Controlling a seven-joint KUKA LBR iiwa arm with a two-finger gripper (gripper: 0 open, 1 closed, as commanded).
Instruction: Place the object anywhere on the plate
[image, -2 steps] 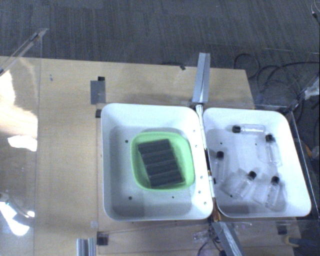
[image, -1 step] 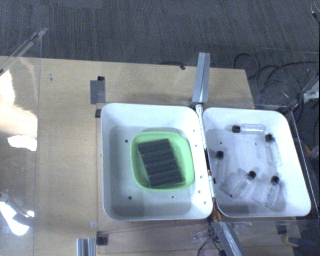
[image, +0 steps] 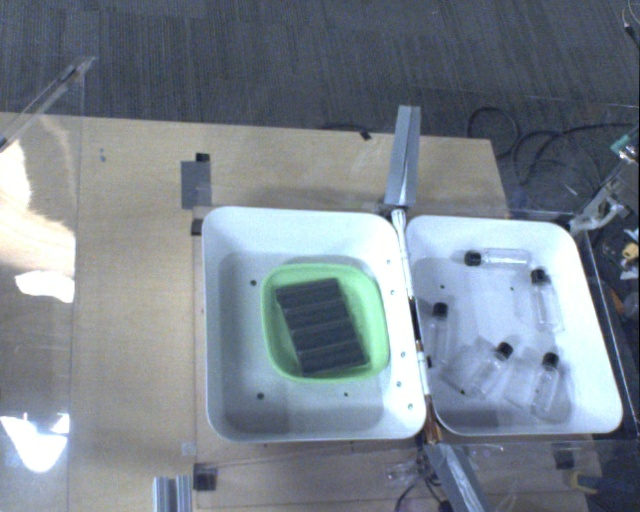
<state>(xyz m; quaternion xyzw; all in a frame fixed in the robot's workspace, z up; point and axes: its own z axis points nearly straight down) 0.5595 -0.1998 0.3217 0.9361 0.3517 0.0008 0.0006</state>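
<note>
A light green square plate (image: 273, 335) sits in the middle of the left white bin (image: 228, 400). A dark grey ridged block (image: 320, 326) lies flat on the plate, slightly turned, and covers most of its floor. In the right white bin (image: 592, 400) lie several clear plastic bottles with black caps: one (image: 498, 258) along the back wall, one (image: 544, 298) at the right, one (image: 484, 366) and another (image: 546, 386) near the front. A small black cap (image: 438, 310) shows at the bin's left side.
A grey metal post (image: 404, 160) stands at the back where the two bins meet. A small dark bracket (image: 197, 182) sits on the wooden bench behind the left bin. Cables (image: 540, 150) and fittings (image: 605, 200) lie at the back right.
</note>
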